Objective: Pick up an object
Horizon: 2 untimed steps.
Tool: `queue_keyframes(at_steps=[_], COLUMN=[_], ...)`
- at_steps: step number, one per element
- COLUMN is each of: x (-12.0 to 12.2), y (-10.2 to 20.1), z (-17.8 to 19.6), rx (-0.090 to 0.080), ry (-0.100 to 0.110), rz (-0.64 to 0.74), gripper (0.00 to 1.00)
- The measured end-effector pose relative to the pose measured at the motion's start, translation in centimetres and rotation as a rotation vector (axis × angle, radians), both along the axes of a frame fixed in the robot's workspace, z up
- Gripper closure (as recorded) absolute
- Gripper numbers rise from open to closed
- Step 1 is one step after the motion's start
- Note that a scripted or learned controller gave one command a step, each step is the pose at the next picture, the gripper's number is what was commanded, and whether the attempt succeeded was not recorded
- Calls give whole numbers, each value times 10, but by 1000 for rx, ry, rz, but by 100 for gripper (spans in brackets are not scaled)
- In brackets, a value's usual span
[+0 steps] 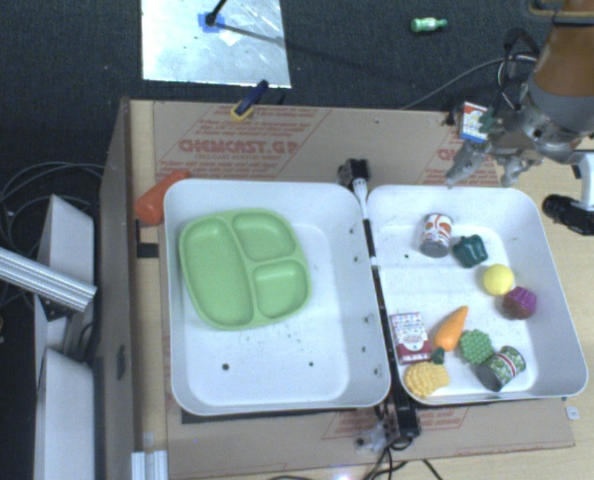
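Fingers (489, 171) spread, empty — above right bin (547, 268) far rim; soup can (436, 235) below-left, apart.

claw (489, 171) above far edge of right bin (552, 268), fingers apart, nothing between | right bin: can (436, 235), yellow ball (497, 279), carrot (451, 326), corn (426, 377), small carton (409, 336) | left bin (217, 378): green divided plate (244, 267) | counter (277, 138): brown sheet

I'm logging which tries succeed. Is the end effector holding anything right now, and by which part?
Nothing is held. The end effector hangs open above the right bin's far rim, with no item between its fingers.
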<state>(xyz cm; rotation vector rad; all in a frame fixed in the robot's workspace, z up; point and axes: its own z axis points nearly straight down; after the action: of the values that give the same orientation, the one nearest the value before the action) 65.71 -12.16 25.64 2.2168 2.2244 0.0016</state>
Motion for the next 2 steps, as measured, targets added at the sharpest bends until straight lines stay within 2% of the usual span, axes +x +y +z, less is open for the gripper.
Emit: queue_keyframes(at_steps=[1, 2], x=[-22, -14], y=[-14, -11], z=[-73, -171], rx=[0, 0], ry=[2, 3], rz=[-2, 0], gripper=[0, 0])
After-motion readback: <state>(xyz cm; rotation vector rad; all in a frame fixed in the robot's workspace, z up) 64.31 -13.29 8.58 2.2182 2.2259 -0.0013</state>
